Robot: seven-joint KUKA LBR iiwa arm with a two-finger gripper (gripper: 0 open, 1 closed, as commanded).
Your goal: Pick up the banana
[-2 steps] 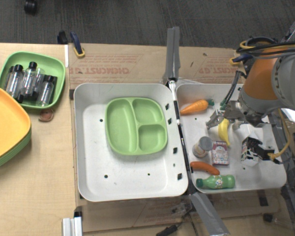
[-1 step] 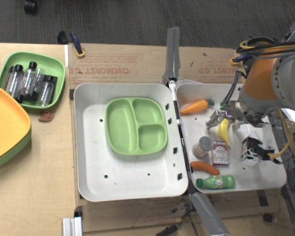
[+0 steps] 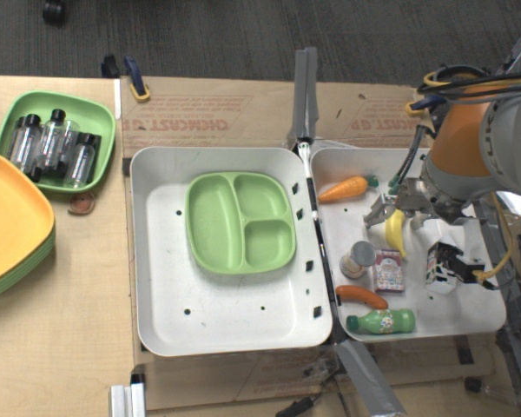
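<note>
Claw [image 3: 394, 218] low over banana [image 3: 396, 236] upper end, right bin [image 3: 469, 307], spread or pinching unclear

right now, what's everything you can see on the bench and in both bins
banana: 1, yellow, right bin, middle
carrot: 1, orange with green top, right bin, far side
long vegetable: 1, orange-red, right bin, near side
can: 1, grey-brown, right bin, left of the small box
small box: 1, pink and white, right bin
bottle: 1, green, lying at right bin's near edge
divided plate: 1, green, left bin
bins: 2, white, side by side
square tray: 1, green, bench's left
small bottles: several, clear with dark caps, in the square tray
plates: stack, orange, left edge
arm: 1, grey with orange band, over right bin
gripper: 1, at the banana's far end
</note>
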